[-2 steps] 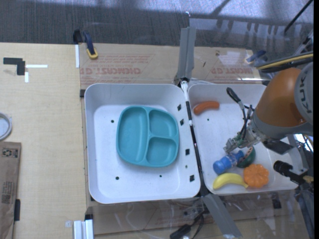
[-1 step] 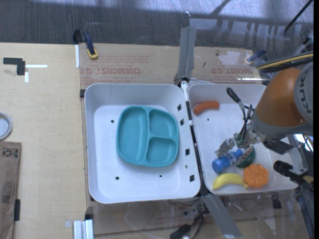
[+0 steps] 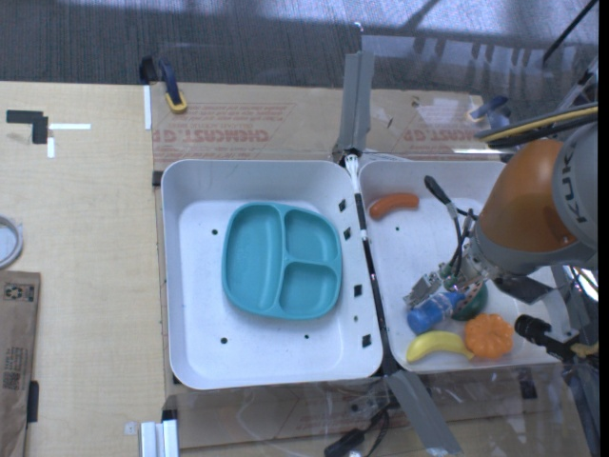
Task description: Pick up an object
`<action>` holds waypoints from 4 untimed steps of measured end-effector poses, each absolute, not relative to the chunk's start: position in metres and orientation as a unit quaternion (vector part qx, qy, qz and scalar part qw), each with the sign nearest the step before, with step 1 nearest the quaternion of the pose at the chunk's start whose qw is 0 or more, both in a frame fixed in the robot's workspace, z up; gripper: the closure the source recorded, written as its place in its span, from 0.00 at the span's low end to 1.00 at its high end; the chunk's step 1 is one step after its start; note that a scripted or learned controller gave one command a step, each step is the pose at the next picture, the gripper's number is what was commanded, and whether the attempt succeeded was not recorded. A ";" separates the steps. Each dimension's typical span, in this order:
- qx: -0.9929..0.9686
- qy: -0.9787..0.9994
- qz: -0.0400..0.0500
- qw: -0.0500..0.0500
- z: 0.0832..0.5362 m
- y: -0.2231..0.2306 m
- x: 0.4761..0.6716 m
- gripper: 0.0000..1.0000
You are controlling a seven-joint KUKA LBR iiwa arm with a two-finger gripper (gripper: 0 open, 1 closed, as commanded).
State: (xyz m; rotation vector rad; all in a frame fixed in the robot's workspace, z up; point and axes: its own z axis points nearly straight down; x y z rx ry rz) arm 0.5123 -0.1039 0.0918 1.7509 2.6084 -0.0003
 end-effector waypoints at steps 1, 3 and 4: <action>0.675 0.738 0.000 0.000 0.092 -0.105 0.506 0.00; 0.744 0.668 0.000 0.000 0.092 -0.095 0.487 0.00; 0.744 0.668 0.000 0.000 0.092 -0.095 0.487 0.00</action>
